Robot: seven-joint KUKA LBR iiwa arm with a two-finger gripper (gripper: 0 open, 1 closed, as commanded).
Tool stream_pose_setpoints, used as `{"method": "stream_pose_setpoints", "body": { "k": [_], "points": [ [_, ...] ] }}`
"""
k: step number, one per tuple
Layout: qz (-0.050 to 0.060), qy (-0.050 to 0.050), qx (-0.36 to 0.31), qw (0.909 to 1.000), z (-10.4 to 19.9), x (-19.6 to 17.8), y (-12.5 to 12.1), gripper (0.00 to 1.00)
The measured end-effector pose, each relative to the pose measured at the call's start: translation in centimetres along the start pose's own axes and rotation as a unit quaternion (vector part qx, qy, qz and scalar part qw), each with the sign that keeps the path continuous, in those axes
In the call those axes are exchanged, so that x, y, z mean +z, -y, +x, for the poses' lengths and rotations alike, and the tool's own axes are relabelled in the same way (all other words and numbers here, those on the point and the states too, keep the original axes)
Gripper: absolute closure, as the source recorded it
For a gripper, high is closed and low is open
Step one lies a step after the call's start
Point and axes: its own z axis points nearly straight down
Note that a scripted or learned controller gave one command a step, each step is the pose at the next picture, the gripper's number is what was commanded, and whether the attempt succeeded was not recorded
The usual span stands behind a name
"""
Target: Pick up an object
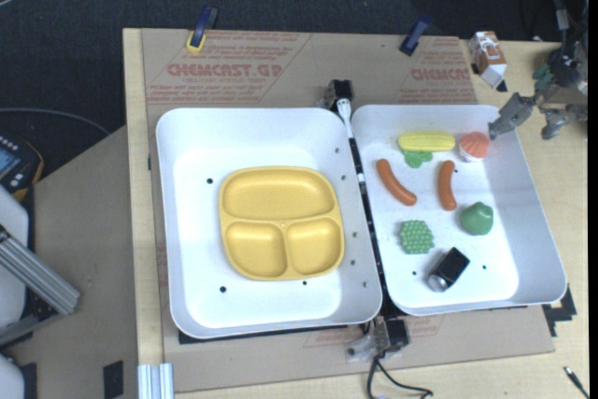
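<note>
Pincer poised at the far corner of the right bin

Pincer hangs at the far right corner of the right bin, tilted in from the side, and it's too small and blurred to tell whether it's open or closed. Nothing sits between its tips. Just beside it lies a pinkish round toy, touching the end of a yellow corn cob. My guess: that's the target, being nearest. Two sausages rest mid-bin, apart from each other, easy pickings. Nearer us, a green pepper, a green bumpy piece and a black block. Over in the left bin, a yellow divided plate sits flat in the middle, well clear of the action. Everything loose, scattered for single grabs.
</note>
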Motion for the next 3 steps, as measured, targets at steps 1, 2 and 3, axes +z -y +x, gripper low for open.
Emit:
{"method": "stream_pose_setpoints", "body": {
  "k": [1, 2, 3],
  "points": [
    [-0.006, 0.002, -0.002, 1.0, 0.1, -0.8, -0.2, 0.0],
    [-0.004, 0.001, -0.002, 1.0, 0.5, 3.6, -0.3, 0.0],
    [-0.003, 0.0, -0.002, 1.0, 0.5, 9.9, 0.2, 0.0]
  ]
}}
